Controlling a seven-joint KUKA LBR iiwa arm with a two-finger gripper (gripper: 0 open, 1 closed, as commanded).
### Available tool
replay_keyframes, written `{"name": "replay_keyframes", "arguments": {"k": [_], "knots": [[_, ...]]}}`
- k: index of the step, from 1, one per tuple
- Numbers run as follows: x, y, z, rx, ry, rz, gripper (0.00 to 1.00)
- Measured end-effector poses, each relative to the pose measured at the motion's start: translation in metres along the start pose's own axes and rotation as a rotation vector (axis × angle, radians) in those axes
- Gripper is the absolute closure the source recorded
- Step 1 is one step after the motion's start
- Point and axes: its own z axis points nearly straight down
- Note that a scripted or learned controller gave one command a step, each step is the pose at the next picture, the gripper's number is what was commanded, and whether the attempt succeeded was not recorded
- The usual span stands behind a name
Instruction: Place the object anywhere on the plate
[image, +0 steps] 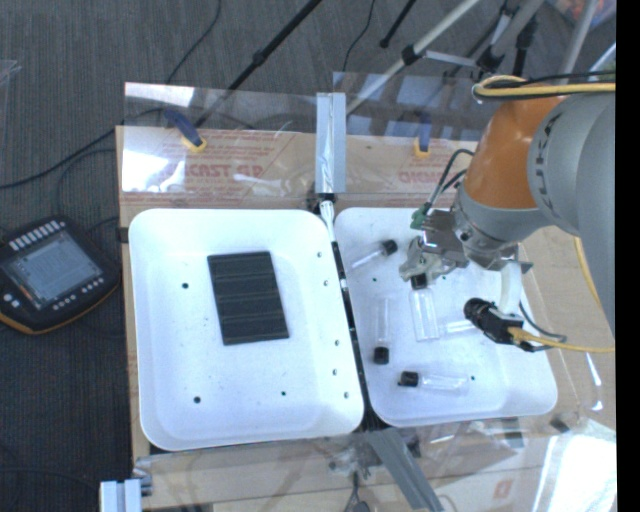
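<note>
Over right bin (520, 395) | arm bent down | claw (418, 268) grip state unclear

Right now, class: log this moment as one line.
gripper: over right bin | vials: in right bin | plate: bare, left bin

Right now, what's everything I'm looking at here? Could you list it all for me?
Bins: 2, white, side by side on the bench; left bin, right bin.
Plate: 1, black and ribbed, middle of the left bin.
Vials: about 4, clear with black caps, scattered in the right bin; one near its front, one near its back left.
Loose cap: 1, black, right bin, near the left wall.
Pendant: 1, dark with orange edge, on the floor left of the bench.
Clips: 2, blue and yellow, on the back wall.
Arm: 1, grey with orange band, over the right bin.
Gripper: 1, metal, above the right bin's back.
</note>
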Motion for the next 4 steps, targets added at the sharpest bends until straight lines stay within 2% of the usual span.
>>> {"name": "replay_keyframes", "arguments": {"k": [1,2,3,4], "knots": [[0.072,-0.042,-0.024,0.002,0.002,0.028,1.0],[0.175,0.002,0.007,0.001,0.001,-0.159,1.0],[0.24,0.033,-0.029,-0.002,0.0,-0.587,1.0],[0.286,0.049,-0.043,-0.006,0.0,-1.062,1.0]]}}
